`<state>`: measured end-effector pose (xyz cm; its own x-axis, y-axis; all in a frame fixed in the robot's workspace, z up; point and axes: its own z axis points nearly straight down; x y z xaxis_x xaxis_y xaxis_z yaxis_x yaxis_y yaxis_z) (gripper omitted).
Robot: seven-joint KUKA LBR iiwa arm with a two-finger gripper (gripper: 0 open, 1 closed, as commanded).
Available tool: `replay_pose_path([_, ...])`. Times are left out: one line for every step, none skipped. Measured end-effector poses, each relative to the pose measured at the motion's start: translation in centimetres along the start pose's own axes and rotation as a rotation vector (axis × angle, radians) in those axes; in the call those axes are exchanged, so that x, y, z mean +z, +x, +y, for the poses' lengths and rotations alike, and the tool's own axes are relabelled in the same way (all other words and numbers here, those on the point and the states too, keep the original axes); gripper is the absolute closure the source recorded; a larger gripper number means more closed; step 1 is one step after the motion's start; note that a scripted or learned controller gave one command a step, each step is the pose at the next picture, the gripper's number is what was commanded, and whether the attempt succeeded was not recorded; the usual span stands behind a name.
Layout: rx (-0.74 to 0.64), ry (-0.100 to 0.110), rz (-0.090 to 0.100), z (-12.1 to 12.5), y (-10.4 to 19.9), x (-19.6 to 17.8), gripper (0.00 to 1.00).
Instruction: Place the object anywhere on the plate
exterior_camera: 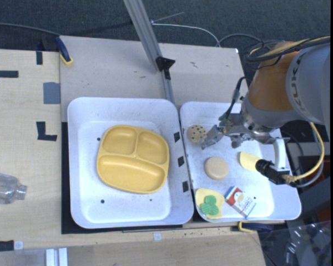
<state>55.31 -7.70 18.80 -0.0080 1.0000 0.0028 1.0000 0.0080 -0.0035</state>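
The pale wooden surface (pixel 116 71) carries two shallow white bins side by side. The left bin (pixel 83 148) holds a glossy yellow plate (pixel 133 158), rounded and split into three compartments. The grey arm (pixel 299 76), orange-banded above the wrist, reaches over the right bin (pixel 283 204). Its gripper (pixel 225 137) hangs over the bin's far half, fingers spread apart with nothing between them, just right of a round speckled cookie (pixel 196 132). Nearer lie a smooth tan bun shape (pixel 216 168), a yellow banana-like piece (pixel 248 160), a small red and white packet (pixel 240 200) and a green leafy item on a yellow disc (pixel 210 205).
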Motion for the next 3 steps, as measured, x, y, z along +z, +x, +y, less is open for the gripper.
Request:
replay_pose_path([0.002,0.000,-0.001,-0.6,4.5,0.0,0.00])
replay_pose_path([0.002,0.001,-0.001,-2.1,9.4,0.0,0.00])
replay_pose_path([0.017,0.002,-0.006,-6.1,1.1,0.0,0.00])
